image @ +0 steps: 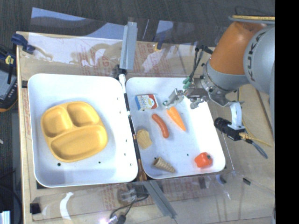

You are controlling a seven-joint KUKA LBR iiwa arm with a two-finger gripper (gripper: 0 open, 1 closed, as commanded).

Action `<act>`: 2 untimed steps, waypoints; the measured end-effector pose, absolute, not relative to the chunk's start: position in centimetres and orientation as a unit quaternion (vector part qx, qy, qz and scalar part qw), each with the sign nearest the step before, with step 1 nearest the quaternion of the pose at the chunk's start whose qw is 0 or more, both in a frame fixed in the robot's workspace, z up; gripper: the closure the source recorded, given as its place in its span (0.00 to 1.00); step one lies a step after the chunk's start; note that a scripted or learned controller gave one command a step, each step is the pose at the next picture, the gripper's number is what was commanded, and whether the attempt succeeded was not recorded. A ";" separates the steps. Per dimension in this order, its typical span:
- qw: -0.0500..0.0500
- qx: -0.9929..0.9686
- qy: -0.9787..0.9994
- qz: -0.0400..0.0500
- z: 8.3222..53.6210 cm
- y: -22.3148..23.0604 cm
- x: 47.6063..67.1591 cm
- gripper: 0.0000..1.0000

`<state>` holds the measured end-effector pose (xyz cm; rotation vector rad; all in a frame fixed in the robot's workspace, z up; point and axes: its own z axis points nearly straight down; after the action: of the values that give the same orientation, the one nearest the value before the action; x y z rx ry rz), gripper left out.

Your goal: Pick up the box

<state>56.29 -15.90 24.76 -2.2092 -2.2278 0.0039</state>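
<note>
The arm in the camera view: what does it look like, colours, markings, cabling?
The grey KUKA arm has a rounded glossy body with a broad orange band above the wrist and dark KUKA lettering on its grey shell. The small metallic silver pincer has a green detail near its mount. Thin dark cables run alongside the wrist.

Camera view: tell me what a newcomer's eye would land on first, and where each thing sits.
The yellow divided plate stands out first, lying alone in the left bin. Next comes the grey and orange arm reaching in from the right, its hand above the far part of the right bin, just beyond the carrot. The small box lies at that bin's far left, beside the sausage.
</note>
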 end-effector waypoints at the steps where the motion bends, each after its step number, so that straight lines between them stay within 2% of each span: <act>1: 0.001 -0.719 -0.695 0.002 19.5 -14.2 61.8 0.00; 2: -0.003 -0.708 -0.707 -0.001 9.6 -11.3 65.7 0.00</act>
<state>65.70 -11.33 9.61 -2.2265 -2.2238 -0.0038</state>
